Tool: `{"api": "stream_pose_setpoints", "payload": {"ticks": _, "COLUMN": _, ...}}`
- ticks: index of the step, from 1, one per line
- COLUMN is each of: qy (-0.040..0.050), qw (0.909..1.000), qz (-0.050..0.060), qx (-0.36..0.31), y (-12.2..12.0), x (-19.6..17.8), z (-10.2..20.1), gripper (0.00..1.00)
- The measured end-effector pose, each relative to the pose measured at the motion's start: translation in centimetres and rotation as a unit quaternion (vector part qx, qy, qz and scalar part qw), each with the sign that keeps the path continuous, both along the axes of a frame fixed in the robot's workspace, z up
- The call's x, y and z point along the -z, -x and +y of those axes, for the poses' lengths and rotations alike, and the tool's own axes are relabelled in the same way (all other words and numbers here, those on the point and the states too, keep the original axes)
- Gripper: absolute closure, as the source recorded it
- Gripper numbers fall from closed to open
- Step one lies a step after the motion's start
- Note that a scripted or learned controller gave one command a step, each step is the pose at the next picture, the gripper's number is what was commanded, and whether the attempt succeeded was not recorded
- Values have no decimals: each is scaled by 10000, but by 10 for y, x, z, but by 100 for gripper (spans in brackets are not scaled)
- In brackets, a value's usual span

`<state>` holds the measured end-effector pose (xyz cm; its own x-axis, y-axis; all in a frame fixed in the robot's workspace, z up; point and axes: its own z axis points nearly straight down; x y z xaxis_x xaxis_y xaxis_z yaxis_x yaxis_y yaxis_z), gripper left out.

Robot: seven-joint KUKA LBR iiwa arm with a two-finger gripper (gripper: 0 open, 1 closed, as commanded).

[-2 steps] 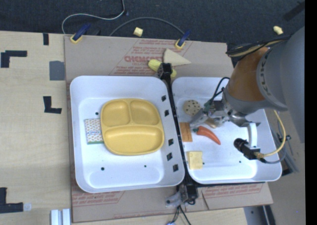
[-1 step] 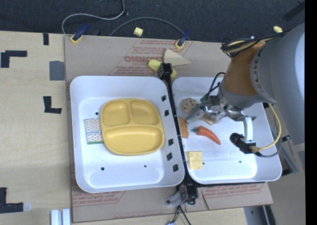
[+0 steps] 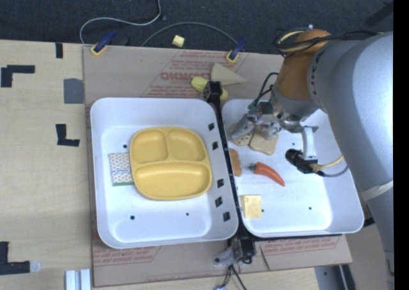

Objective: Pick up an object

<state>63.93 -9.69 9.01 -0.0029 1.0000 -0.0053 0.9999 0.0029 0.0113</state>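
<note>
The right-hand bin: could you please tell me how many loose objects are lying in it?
4. A tan piece under the pincer, a brown piece by the divider, an orange carrot mid-bin, a yellow square near the front. The arm may hide more.

A cardboard sheet point(image 3: 185, 68) is lying on the worktop point(image 3: 38, 174), with blue clamps point(image 3: 102, 43) gripping its far edge.

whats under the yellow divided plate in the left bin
A small patterned card pokes out from beneath the yellow three-compartment plastic plate at its left edge, on the shallow white left bin. How far the card reaches underneath is covered by the plate.
</note>
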Motion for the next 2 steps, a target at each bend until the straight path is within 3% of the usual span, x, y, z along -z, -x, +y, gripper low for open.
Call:
{"api": "stream_pose_setpoints", "payload": {"ticks": 1, "qy": -14, "qw": 10000, "qz": 3, "qx": -2, "y": -33, "x": 0, "z": -12, "gripper": 0}}
{"api": "stream_pose_setpoints", "payload": {"ticks": 2, "qy": -22, "qw": 10000, "qz": -22, "qx": 4, "y": -21, "x": -2, "z": -49, "gripper": 0}}
